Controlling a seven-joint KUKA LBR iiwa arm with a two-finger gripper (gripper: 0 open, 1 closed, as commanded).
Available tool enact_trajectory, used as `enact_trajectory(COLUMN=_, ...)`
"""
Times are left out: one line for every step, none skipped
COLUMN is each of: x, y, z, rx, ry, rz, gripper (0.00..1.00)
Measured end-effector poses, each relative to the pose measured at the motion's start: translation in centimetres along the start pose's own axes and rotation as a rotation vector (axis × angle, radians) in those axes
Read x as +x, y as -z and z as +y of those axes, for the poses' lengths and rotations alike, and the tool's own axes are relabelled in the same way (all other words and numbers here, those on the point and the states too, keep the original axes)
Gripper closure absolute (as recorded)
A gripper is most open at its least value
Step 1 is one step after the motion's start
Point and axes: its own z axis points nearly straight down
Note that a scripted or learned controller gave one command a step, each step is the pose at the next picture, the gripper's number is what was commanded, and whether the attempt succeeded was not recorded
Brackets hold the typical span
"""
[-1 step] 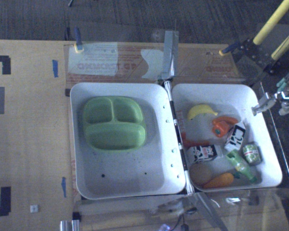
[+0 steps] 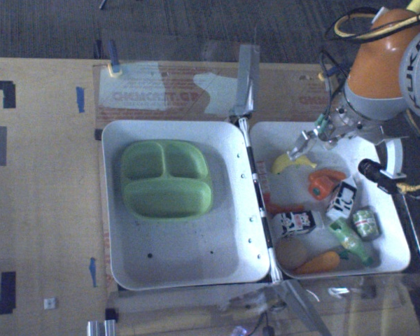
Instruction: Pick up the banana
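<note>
Worktop [image 2: 42, 208] carries two white bins side by side; left bin [image 2: 189, 257] holds a green divided tray [image 2: 166, 179]; right bin [image 2: 399, 247] is cluttered; my arm [image 2: 385, 54] comes in from the right, orange band above the wrist; my claw [image 2: 302, 145] hangs low over the far left part of the right bin, just above the banana [image 2: 292, 163]; the banana lies on the bin floor near the wall between the bins, yellow, partly tucked under my claw tip. Smaller stuff around: orange toy [image 2: 323, 183] just beside the banana, black-and-white carton [image 2: 295, 222], a second one [image 2: 342, 199], green bottle [image 2: 350, 241], small can [image 2: 366, 223], carrot [image 2: 319, 262]. Claw state: cannot tell, too small and blurred. Progress: I judge I'm at the approach, positioned over the fruit; banana not lifted; grasp and raise left to do.
</note>
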Motion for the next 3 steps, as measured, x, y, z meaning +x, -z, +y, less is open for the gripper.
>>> enact_trajectory(x=-3.1, y=-10.3, z=0.4, rx=-0.004, ry=-0.082, rz=-0.002, gripper=0.0)
enact_trajectory(x=-3.1, y=-9.3, z=0.5, rx=-0.006, ry=-0.082, rz=-0.001, gripper=1.0)
enact_trajectory(x=1.3, y=-0.4, z=4.7, rx=0.0, ry=-0.198, rz=-0.001, gripper=1.0)
